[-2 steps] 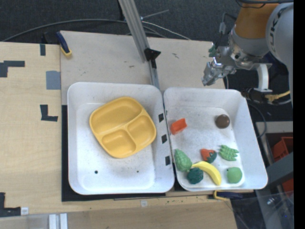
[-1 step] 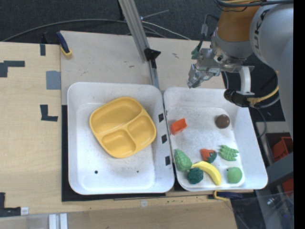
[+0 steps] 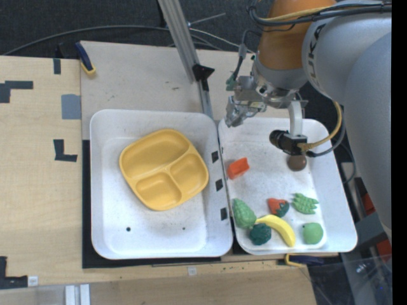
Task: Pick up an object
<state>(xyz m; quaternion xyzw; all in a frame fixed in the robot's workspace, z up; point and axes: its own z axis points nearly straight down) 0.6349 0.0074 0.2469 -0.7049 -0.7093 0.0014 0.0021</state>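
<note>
My gripper (image 3: 234,117) hangs over the far left corner of the right bin (image 3: 331,170), above the bin's rim. Its fingers point down and I see nothing between them. An orange-red block (image 3: 238,167) lies in the right bin a little nearer than the gripper. At the near end of that bin lie a green leafy vegetable (image 3: 243,212), a dark green broccoli (image 3: 259,234), a yellow banana (image 3: 278,227), a red and green piece (image 3: 277,206), a light green ridged piece (image 3: 304,203) and a green round fruit (image 3: 311,233).
The left bin (image 3: 105,189) holds a yellow divided plate (image 3: 164,168). A slanted metal post (image 3: 181,37) stands behind the bins. The grey arm (image 3: 356,62) with its orange band fills the upper right, and a black cable fitting (image 3: 289,145) hangs over the right bin.
</note>
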